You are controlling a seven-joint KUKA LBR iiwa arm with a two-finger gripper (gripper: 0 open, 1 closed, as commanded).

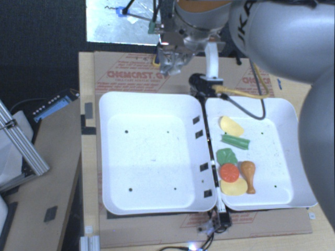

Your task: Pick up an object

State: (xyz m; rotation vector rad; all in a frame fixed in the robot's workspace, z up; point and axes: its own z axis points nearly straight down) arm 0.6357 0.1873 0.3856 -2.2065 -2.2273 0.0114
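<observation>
Grey arm with orange band (201,4) comes in from the right and top; its big grey links cover the upper right corner. Claw (170,64) sits above the far rim of the bins, over the brown cardboard sheet (131,72). Can't tell whether it's apart or together; the metal parts blur together. Nothing visible in it.

Two shallow white bins sit side by side on the tabletop (52,156). Left white bin (107,156): just small dark dots on the floor. Right white bin (277,192) holds all the toy food, clustered near the divider:
- pale yellow oval piece (231,125), farthest back
- green bean-like strip (235,141) just in front of it
- green leafy piece (226,155)
- red round tomato-like piece (229,172) touching the leaf
- flat yellow piece (234,187) under the tomato
- brown drumstick (248,175) just beside both

A black cable (246,111) loops over the right bin's far edge.

Writing: red "CHEMCAST" print on the cardboard; part of "KUKA" lettering on the arm.
</observation>
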